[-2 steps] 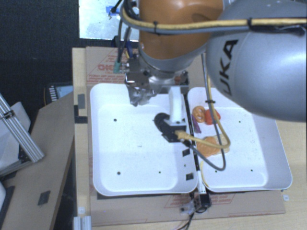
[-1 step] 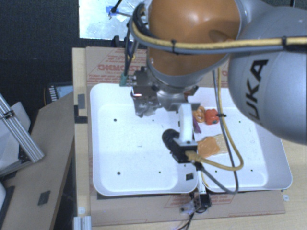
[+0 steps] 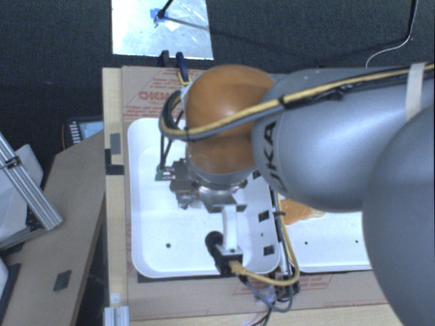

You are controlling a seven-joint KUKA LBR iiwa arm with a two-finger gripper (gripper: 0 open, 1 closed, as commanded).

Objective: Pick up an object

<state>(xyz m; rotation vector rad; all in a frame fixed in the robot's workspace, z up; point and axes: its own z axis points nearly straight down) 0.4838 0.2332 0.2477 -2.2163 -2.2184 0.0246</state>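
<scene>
– While the arm [image 3: 326, 148] reaches in from the right, where is the tool?
– The tool [image 3: 204, 190] hangs low over the left bin [image 3: 146, 202], just under the arm's orange band [image 3: 221, 114]. Whether it is released or clenched I cannot tell, as the arm hides it.
– Has anything been picked up?
– I see no object lifted, so I judge the pick not yet done. The one likely object, a tan thing [image 3: 299, 212], lies in the right bin [image 3: 340, 253], mostly under the arm and apart from the tool.
– What else is around?
– A foil sheet [image 3: 160, 19] lies beyond the desk [image 3: 114, 250], and a metal rail [image 3: 27, 192] to its left. The arm's bulk covers much of both bins.
</scene>
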